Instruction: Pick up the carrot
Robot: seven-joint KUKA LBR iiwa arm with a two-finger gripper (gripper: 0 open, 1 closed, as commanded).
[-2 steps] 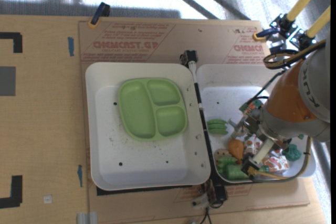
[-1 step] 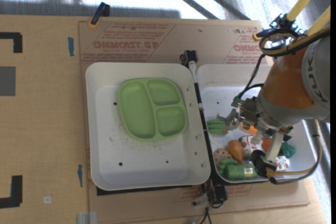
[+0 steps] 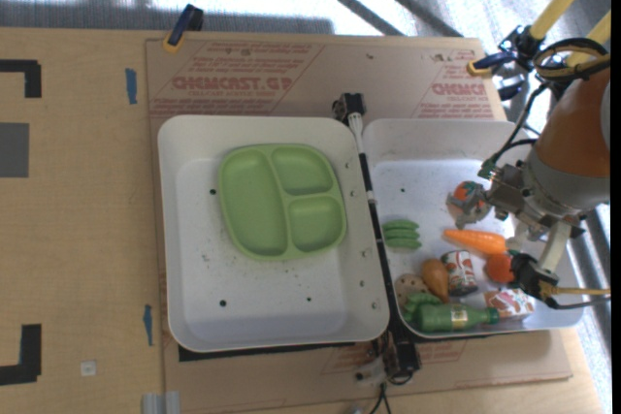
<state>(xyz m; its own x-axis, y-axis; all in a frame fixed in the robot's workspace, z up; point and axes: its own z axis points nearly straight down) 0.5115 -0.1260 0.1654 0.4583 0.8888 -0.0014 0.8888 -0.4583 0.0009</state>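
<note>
— Bench? Room?
— Brown cardboard (image 3: 87,238) under two white bins; green divided plate (image 3: 281,200) in left bin (image 3: 184,238); grey floor beyond.
— Jaws?
— Hard to tell: gripper (image 3: 519,208) low over right bin (image 3: 408,150), opening unclear. Carrot (image 3: 475,240) lying just beside, among toy food.

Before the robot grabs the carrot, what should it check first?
1. Carrot in sight, lying in the right bin: ok.
2. Gripper near the carrot's right end: ok.
3. Carrot between the fingers: cannot tell.
4. Room around the carrot: not ok, the can and a red toy crowd it from below.
5. Green tray in the left bin, out of the way: ok.
</note>
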